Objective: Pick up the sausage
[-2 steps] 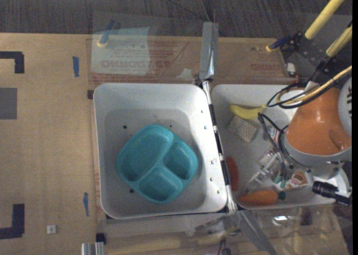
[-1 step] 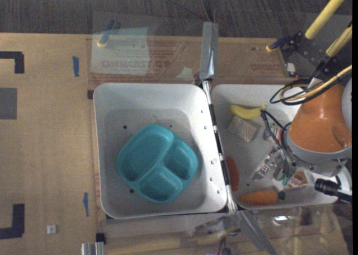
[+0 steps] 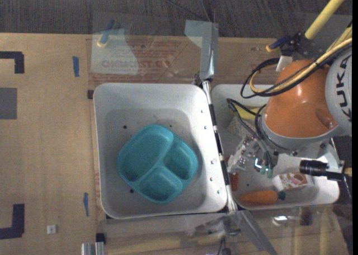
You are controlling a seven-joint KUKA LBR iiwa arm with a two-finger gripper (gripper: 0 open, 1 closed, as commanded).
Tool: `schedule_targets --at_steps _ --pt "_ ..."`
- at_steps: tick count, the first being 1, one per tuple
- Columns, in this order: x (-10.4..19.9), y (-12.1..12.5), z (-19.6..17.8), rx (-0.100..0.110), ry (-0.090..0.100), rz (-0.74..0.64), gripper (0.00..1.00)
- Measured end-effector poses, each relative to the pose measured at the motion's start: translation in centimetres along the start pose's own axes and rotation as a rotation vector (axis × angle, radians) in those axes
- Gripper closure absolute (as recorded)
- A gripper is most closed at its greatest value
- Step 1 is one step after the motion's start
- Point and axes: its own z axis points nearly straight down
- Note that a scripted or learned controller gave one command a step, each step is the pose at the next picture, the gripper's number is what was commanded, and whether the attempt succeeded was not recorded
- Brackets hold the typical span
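A small reddish-brown piece that looks like the sausage [image 3: 234, 180] lies against the left wall of the right bin [image 3: 330, 195], near its front corner. My gripper [image 3: 253, 160] hangs low over that bin, just above and to the right of the sausage. The orange wrist band and grey arm cover most of the bin's middle and back. I see nothing held in the gripper.
An orange carrot [image 3: 260, 197] lies along the right bin's front wall, with a small white and red packet [image 3: 293, 181] beside it. The left bin [image 3: 106, 136] holds a teal divided plate [image 3: 158, 162]. Cables loop above the wrist.
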Motion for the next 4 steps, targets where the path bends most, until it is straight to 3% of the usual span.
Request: schedule_targets --at_steps 1,2,3,4 --pt "-3.0 -3.9 0.0 0.000 -0.002 -0.017 1.00" --pt "-0.2 3.3 0.0 -0.002 -0.002 -0.386 1.00" --pt "-5.5 5.5 -0.5 -0.002 -0.004 -0.568 1.00" --pt "-5.5 5.5 -0.5 -0.002 -0.003 -0.567 0.00"
